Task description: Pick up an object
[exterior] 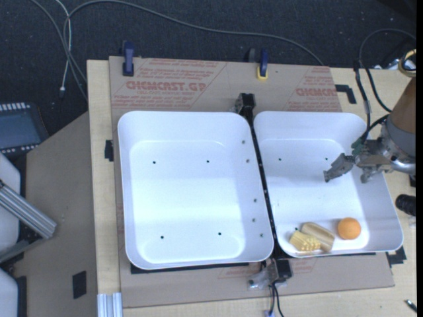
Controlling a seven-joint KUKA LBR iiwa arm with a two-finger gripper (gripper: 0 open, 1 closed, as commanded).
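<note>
I see the gripper (345, 166) hovering over the right bin (310, 140), fingers apart, holding nothing; the ball (349, 228) sits near, beside the corn (305, 242), awaiting a descent.

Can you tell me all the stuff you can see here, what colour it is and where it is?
orange ball: 1, orange, near corner of the right bin
corn cob: 1, yellow, right bin, left of the ball
bread roll: 1, tan, touching the corn
right bin: 1, white
left bin: 1, white
clamps: 2, blue, far edge of the board
cables: several, pale, on the dark floor
gripper: 1, grey, over the right bin, nothing between its fingers
</note>
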